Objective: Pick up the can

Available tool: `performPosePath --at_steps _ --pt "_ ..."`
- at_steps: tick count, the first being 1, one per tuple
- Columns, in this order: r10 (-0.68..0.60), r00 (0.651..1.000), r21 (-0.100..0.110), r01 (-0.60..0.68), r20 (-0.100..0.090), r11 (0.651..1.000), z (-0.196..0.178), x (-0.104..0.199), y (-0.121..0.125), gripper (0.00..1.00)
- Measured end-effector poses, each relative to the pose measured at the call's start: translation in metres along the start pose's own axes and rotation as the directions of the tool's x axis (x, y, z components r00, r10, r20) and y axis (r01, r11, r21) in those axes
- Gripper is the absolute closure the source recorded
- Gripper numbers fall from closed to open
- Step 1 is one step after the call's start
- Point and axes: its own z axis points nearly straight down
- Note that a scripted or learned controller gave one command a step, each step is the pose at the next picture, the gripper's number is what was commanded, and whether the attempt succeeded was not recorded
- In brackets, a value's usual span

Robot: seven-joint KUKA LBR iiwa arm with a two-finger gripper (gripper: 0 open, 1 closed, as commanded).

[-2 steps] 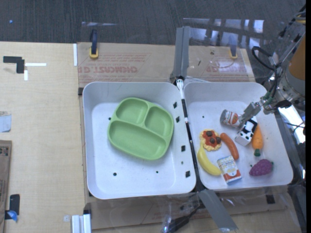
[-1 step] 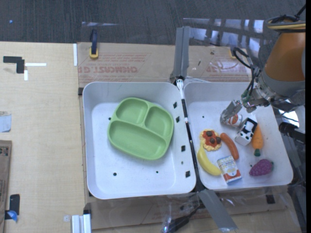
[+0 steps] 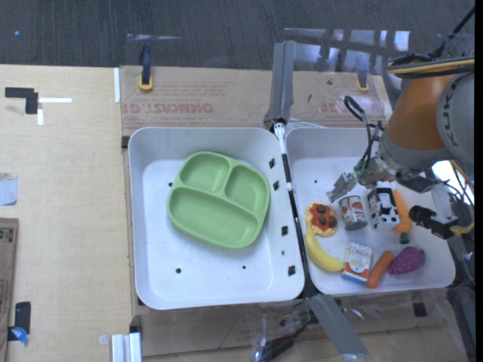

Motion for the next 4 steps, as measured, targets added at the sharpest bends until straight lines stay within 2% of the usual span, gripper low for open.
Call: performPosePath --at_steps 1,2,3,4 --pt "0.006 1.0 0.003 -0.006 -0.003 1.0 0.013 -0.013 -0.037 0.0" --pt "0.011 1.0 0.001 -0.011 -0.002 1.0 0.004 -0.014 -0.037 1.0" --pt "0.051 0.999 0.001 -0.051 0.0 0.999 -0.108 -0.028 0.017 1.0" --pt "-0.14 0.99 0.0 0.14 0.001 0.99 -0.154 -0.036 0.01 1.0"
